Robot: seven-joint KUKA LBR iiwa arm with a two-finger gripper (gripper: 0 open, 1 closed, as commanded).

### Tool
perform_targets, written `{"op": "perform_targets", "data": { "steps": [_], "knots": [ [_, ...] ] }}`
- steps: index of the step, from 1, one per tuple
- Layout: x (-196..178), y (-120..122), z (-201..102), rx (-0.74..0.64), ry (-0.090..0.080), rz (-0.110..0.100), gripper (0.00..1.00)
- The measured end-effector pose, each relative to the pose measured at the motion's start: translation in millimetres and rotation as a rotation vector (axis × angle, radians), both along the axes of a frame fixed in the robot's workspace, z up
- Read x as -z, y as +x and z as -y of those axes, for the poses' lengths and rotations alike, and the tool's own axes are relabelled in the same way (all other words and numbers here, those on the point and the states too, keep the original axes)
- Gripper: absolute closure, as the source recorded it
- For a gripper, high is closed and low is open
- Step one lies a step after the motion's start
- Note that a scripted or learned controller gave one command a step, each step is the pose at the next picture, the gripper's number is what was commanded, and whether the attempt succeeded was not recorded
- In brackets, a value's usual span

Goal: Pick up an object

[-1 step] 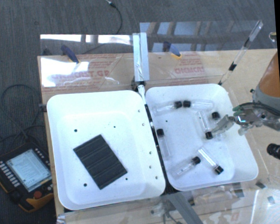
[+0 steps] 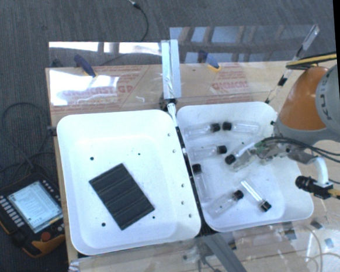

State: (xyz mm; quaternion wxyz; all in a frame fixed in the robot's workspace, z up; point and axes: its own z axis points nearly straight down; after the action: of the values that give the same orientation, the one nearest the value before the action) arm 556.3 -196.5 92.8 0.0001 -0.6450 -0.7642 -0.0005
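Pincer state cannot be determined; it sits low among clear vials in right bin; smooth vials may roll away

Arm cut off at right edge.
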Motion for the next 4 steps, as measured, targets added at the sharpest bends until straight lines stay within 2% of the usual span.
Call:
{"op": "perform_targets", "data": {
  "steps": [1, 2, 3, 4],
  "knots": [
    [1.5, 68.0, -22.0, -0.143, -0.001, -0.001, 0.0],
    [3.7, 103.4, -54.4, -0.169, -0.01, -0.037, 0.0],
    [3.8, 103.4, -54.5, -0.17, -0.01, -0.037, 0.0],
    [3.8, 95.8, -74.9, -0.182, -0.017, -0.017, 0.0]
  ]
}}
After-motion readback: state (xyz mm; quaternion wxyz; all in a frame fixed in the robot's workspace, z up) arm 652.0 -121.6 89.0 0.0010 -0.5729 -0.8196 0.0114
